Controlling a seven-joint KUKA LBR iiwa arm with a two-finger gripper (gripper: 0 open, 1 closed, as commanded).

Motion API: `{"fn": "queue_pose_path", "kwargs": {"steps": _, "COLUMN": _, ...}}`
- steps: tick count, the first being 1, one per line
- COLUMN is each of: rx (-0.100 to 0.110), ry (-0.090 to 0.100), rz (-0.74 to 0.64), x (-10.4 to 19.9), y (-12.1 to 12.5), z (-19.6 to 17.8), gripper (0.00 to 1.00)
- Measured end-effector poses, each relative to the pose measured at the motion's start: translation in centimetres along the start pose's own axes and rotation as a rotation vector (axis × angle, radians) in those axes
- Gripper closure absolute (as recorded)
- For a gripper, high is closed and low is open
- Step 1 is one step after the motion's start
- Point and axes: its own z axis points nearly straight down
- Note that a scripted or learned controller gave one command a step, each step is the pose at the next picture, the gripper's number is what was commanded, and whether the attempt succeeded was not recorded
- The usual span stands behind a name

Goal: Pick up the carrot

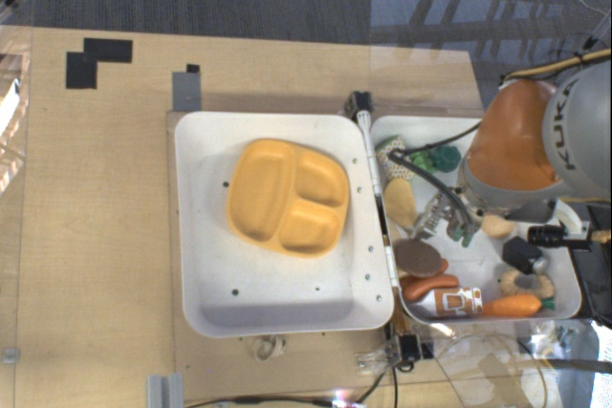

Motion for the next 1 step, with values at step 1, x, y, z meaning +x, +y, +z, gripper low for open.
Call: {"fn": "queue_pose_path", "kwargs": {"steps": 1, "rx": 0.004, "ry": -0.003, "rz": -0.254, "x": -5.84, "y": -7.96, "z": 0.11, "gripper": 1.00}}
